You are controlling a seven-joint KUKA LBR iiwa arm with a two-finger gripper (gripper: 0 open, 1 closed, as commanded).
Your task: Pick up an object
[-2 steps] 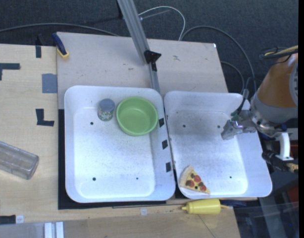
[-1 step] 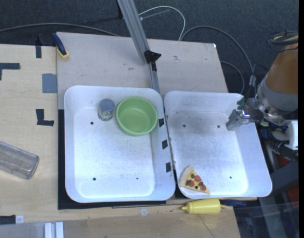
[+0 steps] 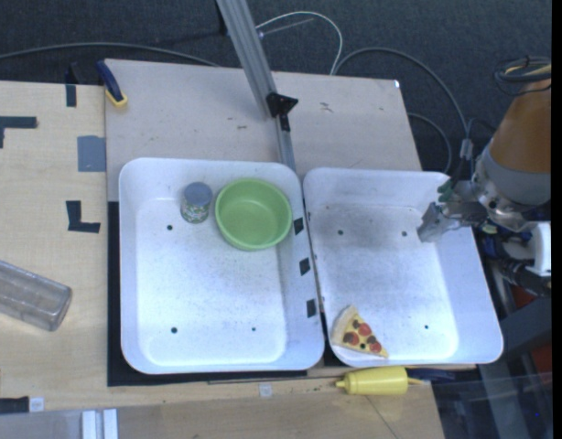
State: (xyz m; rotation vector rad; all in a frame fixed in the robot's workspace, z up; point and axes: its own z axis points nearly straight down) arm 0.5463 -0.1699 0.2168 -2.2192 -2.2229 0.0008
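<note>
A pizza slice toy (image 3: 357, 333) lies in the near left corner of the right bin (image 3: 464, 273). In the left bin (image 3: 148, 273) a green bowl (image 3: 253, 213) stands at the back right, with a small grey-lidded can (image 3: 197, 202) just left of it. A yellow mustard bottle (image 3: 372, 381) lies on the bench in front of the right bin. My gripper (image 3: 435, 223) hangs over the right bin's far right part, well away from the pizza slice. Nothing shows between its fingers.
A slanted metal pole (image 3: 253, 53) rises from the back between the bins. A clear plastic container (image 3: 25, 294) lies on the wooden surface at the left. A blue and yellow clamp (image 3: 112, 83) sits at the bench's back left corner. Cables run behind the bench.
</note>
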